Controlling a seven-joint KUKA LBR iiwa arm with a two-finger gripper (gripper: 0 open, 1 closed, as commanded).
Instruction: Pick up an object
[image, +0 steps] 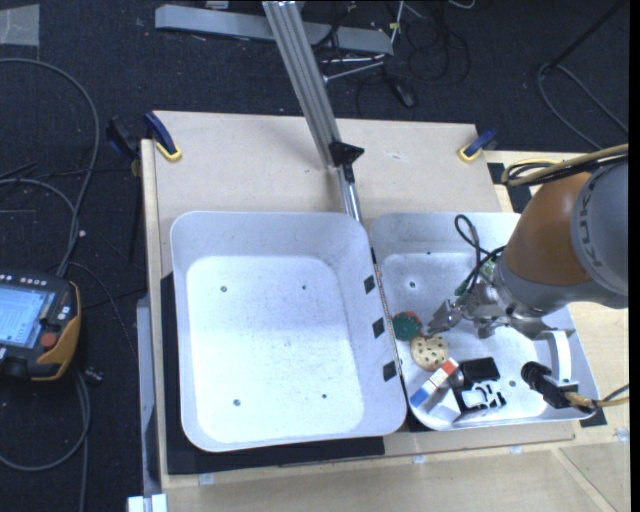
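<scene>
The right bin (410, 262) holds several small objects near its front left. A green round piece (406, 324) lies by the bin's left wall, with a tan spotted disc (428, 350) just in front of it. Nearer the front edge lie a red, white and blue piece (436, 386), a black block (479, 369) and a black-and-white item (484, 398). My gripper (444, 319) hangs low over the middle of this bin, just right of the green piece and above the disc. Nothing is visibly held in it.
The left bin (270, 330) sits beside the right one, and their walls meet at a raised ridge (385, 320). A slanted metal pole (315, 95) rises behind the bins. Clamps mark the board's far corners.
</scene>
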